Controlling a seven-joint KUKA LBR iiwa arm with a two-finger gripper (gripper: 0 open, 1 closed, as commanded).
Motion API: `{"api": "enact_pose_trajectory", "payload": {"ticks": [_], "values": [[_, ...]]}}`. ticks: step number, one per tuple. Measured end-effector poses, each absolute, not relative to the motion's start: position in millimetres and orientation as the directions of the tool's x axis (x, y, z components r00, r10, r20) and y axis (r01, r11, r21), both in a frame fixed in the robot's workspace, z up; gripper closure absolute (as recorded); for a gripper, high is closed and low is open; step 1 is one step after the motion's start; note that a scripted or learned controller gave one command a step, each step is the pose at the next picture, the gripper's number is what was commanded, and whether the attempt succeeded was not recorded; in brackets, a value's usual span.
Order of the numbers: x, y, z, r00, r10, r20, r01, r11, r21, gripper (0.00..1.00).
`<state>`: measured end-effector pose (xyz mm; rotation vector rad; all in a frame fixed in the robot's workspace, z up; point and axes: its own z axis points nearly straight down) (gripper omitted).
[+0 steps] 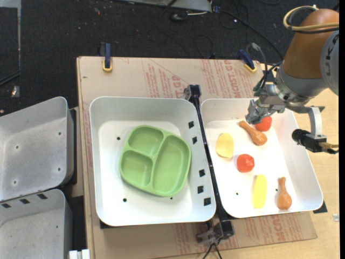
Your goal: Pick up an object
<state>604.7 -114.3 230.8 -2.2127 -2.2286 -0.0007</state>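
Lay in the right white bin (302, 161), toward its far side: a red tomato-like piece (263, 124), touching the thick end of an orange drumstick-shaped piece (254, 134). Hung directly over these two, at the far right part of that bin: the end effector (257, 114), partly covering the red piece. Could not tell whether its fingers (253, 116) were wide or narrow, or closed around anything. Sat nearer the middle of the same bin: a pale yellow rounded slice (225, 145), and just beside it a second red round piece (245, 163). Rested toward the near edge: a long yellow piece (259, 191) and a second orange drumstick (283, 194), close together but apart. Held in the left white bin (108, 117): a green divided plate (156, 160) with three compartments, lying flat. Stood side by side on the brown table (156, 74), both bins. Reached in from the right: the grey arm with its orange band (312, 42).
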Motion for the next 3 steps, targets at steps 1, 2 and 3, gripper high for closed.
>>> {"api": "enact_pose_trajectory", "payload": {"ticks": [1,2,3], "values": [[606.2,-57.9,223.2,-0.008,1.0,0.001,1.0,0.008,0.0,1.0],[617.7,-0.7,234.7,-0.008,1.0,0.002,1.0,0.008,0.003,1.0],[626.4,54.4,223.2,-0.008,1.0,0.001,1.0,0.008,0.001,1.0]]}}
